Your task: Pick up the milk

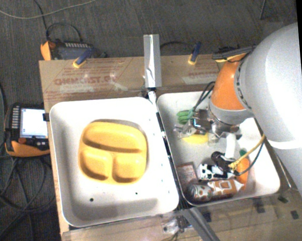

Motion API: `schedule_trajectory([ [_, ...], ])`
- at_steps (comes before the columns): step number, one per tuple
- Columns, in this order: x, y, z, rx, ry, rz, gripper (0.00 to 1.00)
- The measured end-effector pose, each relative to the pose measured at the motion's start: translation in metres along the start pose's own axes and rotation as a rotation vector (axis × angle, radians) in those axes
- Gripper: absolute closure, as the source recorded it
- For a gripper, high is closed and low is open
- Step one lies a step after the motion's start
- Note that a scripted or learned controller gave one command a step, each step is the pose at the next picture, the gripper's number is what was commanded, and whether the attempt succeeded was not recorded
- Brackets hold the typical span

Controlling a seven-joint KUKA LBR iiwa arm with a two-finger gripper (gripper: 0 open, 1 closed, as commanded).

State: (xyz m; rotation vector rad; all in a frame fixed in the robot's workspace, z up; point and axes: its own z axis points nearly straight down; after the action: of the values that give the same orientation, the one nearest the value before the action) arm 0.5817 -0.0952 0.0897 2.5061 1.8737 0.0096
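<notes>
- The left shallow white bin (60, 167) holds one yellow plastic three-compartment plate (113, 151), lying flat near the bin's middle.
- The right shallow white bin (269, 183) holds a flat brown packet (186, 172) by its left wall.
- Just right of the packet, in the near half of this bin, lies the small black-and-white cow-patterned milk carton (209, 171). Its long axis runs roughly left to right; which end leads is unclear.
- A brown bottle (212, 190) lies touching the carton's near side.
- Farther back are a green item (184, 115) and a yellow item (194, 137).
- The gripper (211, 130) hangs beside the yellow item; its spread cannot be told.

Yellow tray (113, 152), black-and-white milk (210, 171)
</notes>
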Motion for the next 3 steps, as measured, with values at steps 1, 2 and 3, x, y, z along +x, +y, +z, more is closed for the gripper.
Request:
schedule_trajectory([
  [1,-0.036,-0.042,-0.172,0.015,-0.002,-0.049,0.00],
  [2,0.002,-0.103,-0.094,0.020,-0.001,0.225,0.00],
  [3,-0.043,-0.089,-0.018,0.015,0.001,0.142,0.00],
])
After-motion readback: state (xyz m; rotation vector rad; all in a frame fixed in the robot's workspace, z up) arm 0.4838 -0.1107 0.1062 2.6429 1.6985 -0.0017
